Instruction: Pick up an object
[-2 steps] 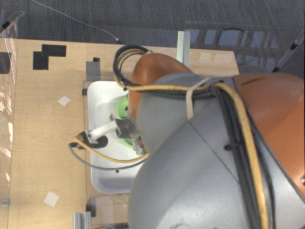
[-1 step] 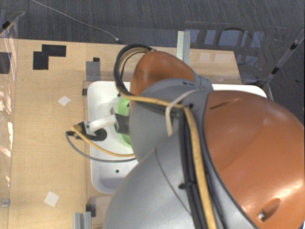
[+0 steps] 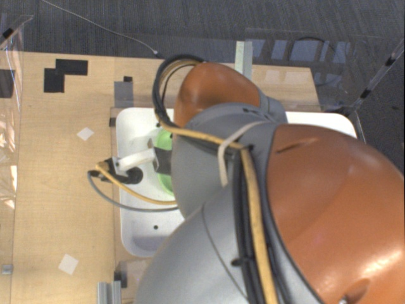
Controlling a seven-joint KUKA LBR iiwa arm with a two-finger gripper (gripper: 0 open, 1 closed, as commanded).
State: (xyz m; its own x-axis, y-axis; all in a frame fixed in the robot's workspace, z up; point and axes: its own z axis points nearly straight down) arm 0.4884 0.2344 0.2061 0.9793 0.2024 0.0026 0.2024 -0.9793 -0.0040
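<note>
My grey and orange arm (image 3: pixel 266 195) covers most of the view and reaches down into the left white bin (image 3: pixel 130 128). A bright green object (image 3: pixel 166 139) shows in that bin, partly hidden under the wrist; another patch of the same green peeks out lower down by the arm's edge. The gripper itself is hidden beneath the arm's body, somewhere over the green object. A white fitting (image 3: pixel 136 160) with a yellow cable sticks out to the left of the wrist.
The right bin's rim (image 3: pixel 329 120) shows as a strip behind the arm. The wooden bench (image 3: pixel 57 189) extends left of the bins, with black markers and small white tags. A yellow and black cable (image 3: pixel 126 192) loops over the left bin's edge.
</note>
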